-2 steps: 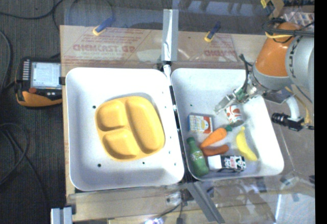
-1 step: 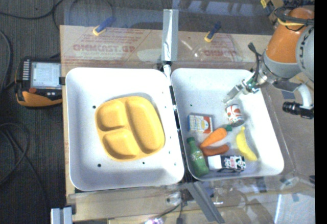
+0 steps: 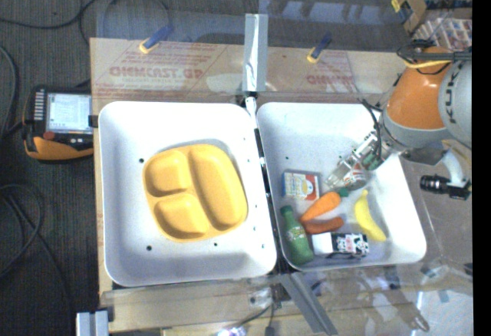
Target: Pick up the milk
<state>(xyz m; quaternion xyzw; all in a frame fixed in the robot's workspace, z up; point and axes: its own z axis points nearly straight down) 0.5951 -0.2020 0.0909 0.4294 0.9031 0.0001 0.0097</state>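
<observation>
The milk (image 3: 350,244) is a small white carton with black cow patches, lying on its side near the front edge of the right bin (image 3: 307,123). My gripper (image 3: 341,176) hangs over the middle of that bin, above the leafy end of a carrot (image 3: 322,205). It is well behind the milk and apart from it. I see nothing held in it.
Around the milk lie a red sausage (image 3: 323,225), a green bottle (image 3: 296,235) and a banana (image 3: 369,221). A small orange-and-white carton (image 3: 301,186) lies left of the carrot. The left bin (image 3: 123,135) holds a yellow divided tray (image 3: 196,190).
</observation>
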